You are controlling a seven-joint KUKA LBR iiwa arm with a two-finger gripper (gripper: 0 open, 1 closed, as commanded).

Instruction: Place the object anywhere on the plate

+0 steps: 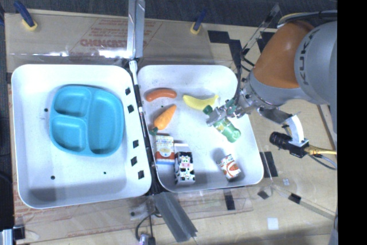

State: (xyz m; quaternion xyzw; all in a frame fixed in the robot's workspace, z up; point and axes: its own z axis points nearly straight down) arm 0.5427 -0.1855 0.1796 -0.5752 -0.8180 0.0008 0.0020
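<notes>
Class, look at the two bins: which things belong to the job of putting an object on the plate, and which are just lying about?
Belongs to the job:
plate
gripper
green bottle

Lying about:
sausage
banana
carrot
juice carton
milk carton
can

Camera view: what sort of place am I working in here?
Probably a robotics lab pick-and-place bench: two white bins clamped side by side, toy food like a banana and carrot, and a blue divided plate.

Faint red printing on the cardboard sheet behind the left bin is too blurred to read.
</notes>
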